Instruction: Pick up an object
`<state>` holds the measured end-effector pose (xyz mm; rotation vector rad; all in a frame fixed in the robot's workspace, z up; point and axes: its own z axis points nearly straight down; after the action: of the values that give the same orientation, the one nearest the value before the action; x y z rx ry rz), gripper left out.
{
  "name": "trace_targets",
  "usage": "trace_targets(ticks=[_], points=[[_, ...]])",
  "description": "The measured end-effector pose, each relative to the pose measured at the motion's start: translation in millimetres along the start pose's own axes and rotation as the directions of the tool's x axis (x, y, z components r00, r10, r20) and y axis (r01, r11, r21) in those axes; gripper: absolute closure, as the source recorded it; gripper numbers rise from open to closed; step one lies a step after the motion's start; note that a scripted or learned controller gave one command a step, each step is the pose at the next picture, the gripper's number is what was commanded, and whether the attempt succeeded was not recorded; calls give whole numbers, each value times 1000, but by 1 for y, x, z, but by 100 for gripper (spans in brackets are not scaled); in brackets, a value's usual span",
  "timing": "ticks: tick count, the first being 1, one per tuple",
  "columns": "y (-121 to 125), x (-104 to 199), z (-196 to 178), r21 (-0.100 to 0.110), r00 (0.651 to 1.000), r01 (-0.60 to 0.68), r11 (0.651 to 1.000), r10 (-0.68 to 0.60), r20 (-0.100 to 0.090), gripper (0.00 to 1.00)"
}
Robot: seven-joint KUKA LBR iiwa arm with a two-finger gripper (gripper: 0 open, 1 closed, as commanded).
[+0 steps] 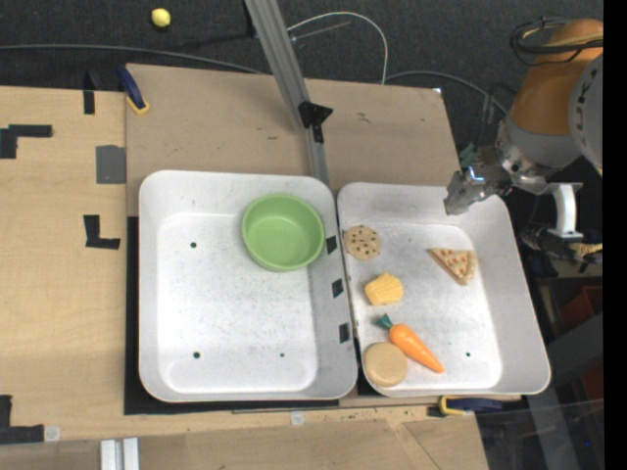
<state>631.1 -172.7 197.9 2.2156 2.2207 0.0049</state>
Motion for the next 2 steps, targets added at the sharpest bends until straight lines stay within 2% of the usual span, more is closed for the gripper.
trace_targets(ticks=[1, 2], points=[[1, 1, -13, 5, 1000, -1, 1000, 1, -1, 100], [-26, 43, -18, 7, 1000, 2, 1000, -2, -2, 100]])
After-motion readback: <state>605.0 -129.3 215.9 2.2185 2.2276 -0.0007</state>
